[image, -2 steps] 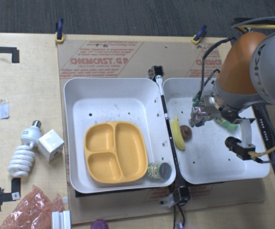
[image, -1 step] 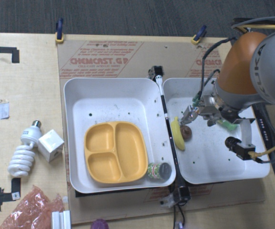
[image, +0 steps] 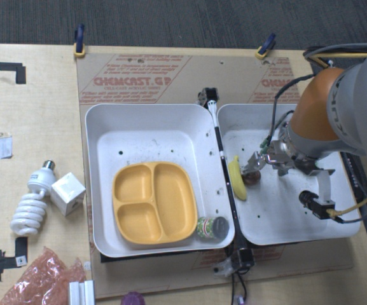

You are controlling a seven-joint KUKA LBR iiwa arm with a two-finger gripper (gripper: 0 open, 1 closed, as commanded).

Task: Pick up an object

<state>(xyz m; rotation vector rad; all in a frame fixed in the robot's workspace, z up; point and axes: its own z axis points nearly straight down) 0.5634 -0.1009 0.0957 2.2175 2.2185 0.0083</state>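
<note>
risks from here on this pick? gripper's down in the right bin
1. The gripper sits right beside a small dark reddish-brown round object, which touches the yellow banana; closing could nudge either away or catch both.
2. Both lie close to the left wall of the right white bin, so a finger may strike that wall.

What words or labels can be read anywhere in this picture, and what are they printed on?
"CHEMCAST" in red, with a blurred "G P"-like continuation, repeated on the brown protective sheet behind the bins.
Finer red lines beneath it: too small to read.
A partial red print at the sheet's right end: cut off, unreadable.
</note>
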